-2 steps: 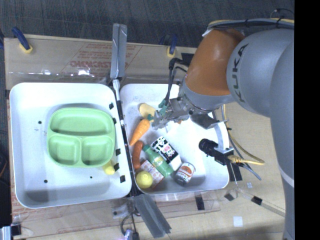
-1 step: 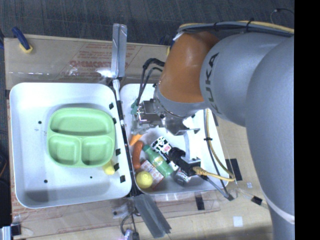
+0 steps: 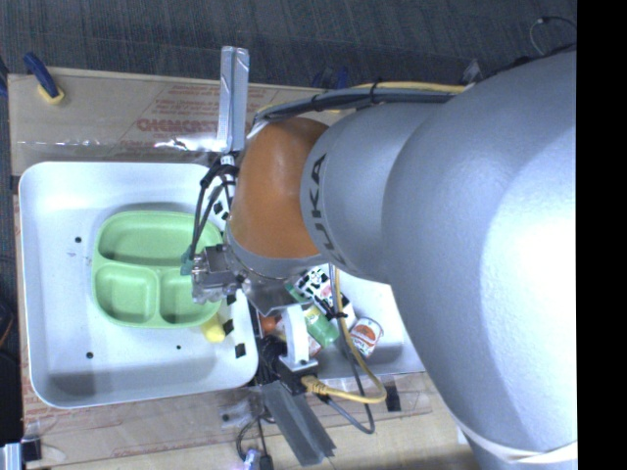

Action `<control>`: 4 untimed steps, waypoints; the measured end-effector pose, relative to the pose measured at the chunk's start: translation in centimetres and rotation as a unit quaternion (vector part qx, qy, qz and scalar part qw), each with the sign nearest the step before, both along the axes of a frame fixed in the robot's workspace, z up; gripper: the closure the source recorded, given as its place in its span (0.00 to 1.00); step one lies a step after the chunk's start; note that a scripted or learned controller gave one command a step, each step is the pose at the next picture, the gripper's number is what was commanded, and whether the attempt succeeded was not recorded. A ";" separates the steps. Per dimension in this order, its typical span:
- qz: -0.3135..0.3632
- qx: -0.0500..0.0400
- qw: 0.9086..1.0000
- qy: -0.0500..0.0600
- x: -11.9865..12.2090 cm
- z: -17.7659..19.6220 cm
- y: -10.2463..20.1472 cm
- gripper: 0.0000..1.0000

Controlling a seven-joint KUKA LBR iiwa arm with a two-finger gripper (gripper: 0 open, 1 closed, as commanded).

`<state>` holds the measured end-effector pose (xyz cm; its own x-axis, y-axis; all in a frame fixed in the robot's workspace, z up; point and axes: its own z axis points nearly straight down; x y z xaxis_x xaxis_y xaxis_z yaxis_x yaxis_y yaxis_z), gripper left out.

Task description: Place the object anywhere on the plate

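One gripper (image 3: 210,274) hangs over the green plate's (image 3: 132,272) right edge; whether it is open or closed, I cannot tell. Just beside the plate, on the left bin's (image 3: 49,262) floor, lies a small yellow object (image 3: 213,333). The placing looks not yet done.

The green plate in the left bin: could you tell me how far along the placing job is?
Nothing looks placed: the green divided plate in the left bin shows bare compartments. The arm's wrist hovers over the plate's right edge, a small yellow object just below the plate's rim. Getting an object onto the plate remains.
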<state>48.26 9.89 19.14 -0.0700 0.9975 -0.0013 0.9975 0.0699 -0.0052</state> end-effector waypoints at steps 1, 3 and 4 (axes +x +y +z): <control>-0.009 0.001 1.000 -0.002 -0.3 8.4 1.5 1.00; 0.113 0.001 0.994 -0.002 -0.7 13.9 9.4 1.00; 0.133 0.001 0.991 -0.002 -0.7 21.0 6.9 1.00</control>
